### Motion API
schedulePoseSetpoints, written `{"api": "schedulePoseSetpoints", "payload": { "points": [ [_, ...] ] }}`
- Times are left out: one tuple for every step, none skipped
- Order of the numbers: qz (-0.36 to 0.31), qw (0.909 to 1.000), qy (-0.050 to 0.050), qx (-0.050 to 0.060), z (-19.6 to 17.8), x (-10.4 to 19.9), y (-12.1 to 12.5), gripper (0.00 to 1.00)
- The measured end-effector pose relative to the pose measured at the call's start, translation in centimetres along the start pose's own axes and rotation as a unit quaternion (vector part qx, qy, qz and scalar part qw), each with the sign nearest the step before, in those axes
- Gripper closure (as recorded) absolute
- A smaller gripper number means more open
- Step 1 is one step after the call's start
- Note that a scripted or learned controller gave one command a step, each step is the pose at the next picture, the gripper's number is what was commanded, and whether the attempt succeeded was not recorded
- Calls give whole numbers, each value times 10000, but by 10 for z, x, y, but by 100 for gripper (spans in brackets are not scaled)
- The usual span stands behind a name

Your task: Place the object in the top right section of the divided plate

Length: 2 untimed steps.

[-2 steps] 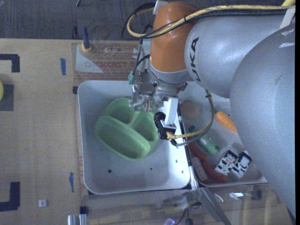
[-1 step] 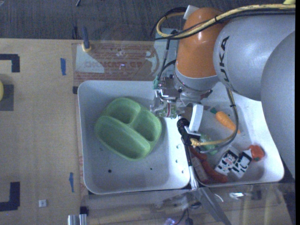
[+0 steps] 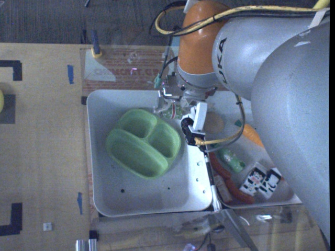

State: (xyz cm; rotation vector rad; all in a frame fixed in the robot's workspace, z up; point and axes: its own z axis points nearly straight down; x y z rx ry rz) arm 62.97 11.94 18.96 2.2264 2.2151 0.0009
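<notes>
The grey KUKA arm point(image 3: 282, 82) fills the right side of the view, its orange band point(image 3: 201, 22) sitting above the far edge of the left bin point(image 3: 104, 182). That left bin is the larger white tray in view, and the green divided plate point(image 3: 144, 143) lies tilted in its middle, one long section toward the bin's left wall and two smaller sections toward the divider between the bins. The right bin point(image 3: 285, 195) is mostly covered by the arm; along its near edge lie a black-and-white cow-patterned toy point(image 3: 260, 181), a red sausage-like piece point(image 3: 230, 184), a green piece point(image 3: 231, 160) and, half hidden under the arm, an orange carrot-like piece point(image 3: 252, 134). The pincer point(image 3: 171, 107) hangs at the far edge of the left bin, just over the plate's far rim beside its smaller sections, close to or touching it. Metal parts and cables crowd it, so I cannot tell whether it is apart or together, nor whether anything sits in it. Which of the small pieces is the task's object cannot be told.
</notes>
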Motion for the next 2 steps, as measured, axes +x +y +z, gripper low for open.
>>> {"api": "schedulePoseSetpoints", "payload": {
  "points": [
    [-936,9956,4,11,-5,32,-11,100],
    [-1921,9814,6,14,-39,-25,-59,100]
  ]
}}
